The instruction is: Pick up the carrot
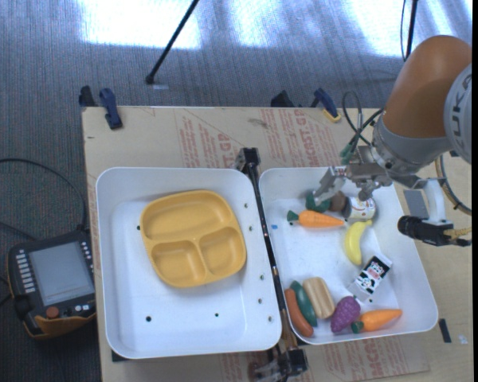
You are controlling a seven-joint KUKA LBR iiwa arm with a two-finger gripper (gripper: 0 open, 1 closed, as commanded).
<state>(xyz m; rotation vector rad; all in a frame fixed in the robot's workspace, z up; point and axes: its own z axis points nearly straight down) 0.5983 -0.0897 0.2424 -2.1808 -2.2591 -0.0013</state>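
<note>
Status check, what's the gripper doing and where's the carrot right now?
Gripper low over right bin, far end. Carrot lying just below it, not held. Banana beside the carrot tip; second carrot at near corner.

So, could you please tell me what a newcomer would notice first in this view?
Probably the yellow divided tray, alone in the left bin. Next, the arm's orange band at upper right, with the pincer above a carrot in the right bin, among other toy foods.

A grey arm (454, 110) with a rounded orange band, black cables looping beside its wrist.
</note>
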